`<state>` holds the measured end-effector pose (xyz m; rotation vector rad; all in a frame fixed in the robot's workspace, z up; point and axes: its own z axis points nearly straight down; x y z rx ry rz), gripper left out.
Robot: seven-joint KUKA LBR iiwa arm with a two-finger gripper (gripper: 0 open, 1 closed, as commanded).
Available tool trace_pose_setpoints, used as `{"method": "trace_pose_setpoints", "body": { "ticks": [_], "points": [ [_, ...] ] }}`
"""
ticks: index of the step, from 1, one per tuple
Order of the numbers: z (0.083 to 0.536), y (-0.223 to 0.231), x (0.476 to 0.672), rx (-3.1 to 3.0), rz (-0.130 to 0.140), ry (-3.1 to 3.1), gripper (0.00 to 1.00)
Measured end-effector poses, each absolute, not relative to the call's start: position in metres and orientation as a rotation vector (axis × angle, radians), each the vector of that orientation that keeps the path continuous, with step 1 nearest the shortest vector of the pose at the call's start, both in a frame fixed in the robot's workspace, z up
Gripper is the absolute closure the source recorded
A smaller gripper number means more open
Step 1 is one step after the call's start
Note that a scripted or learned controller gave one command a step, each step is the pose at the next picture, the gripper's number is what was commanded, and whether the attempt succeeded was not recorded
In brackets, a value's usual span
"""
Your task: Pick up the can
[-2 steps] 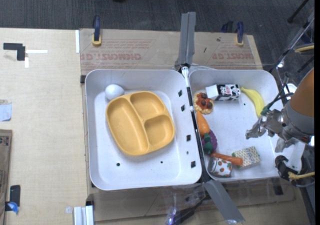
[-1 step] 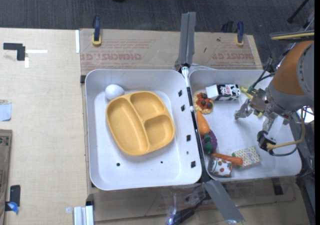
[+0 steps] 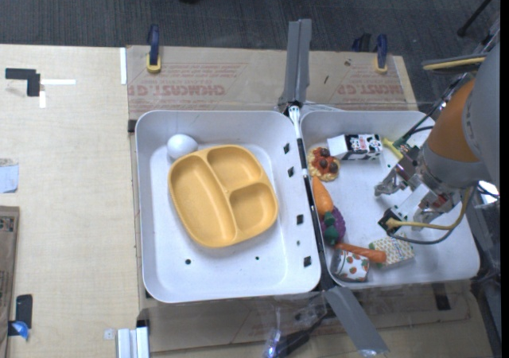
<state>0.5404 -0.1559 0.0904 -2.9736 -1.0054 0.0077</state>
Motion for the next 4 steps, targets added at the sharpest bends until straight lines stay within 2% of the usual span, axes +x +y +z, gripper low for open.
{"method": "trace_pose_setpoints", "body": {
  "ticks": [1,2,3,4],
  "points": [
    [0.191,-0.080,0.575,-3.001,0.006,-0.929,0.00],
    [0.109,-0.196,0.506,-2.959,0.007,-1.048,0.00],
    [0.174,-0.153,0.595,-3.102,0.006,-0.494,0.00],
    [0.090,-0.170,0.575,-3.124,0.009,-0.318,0.00]
  ]
}}
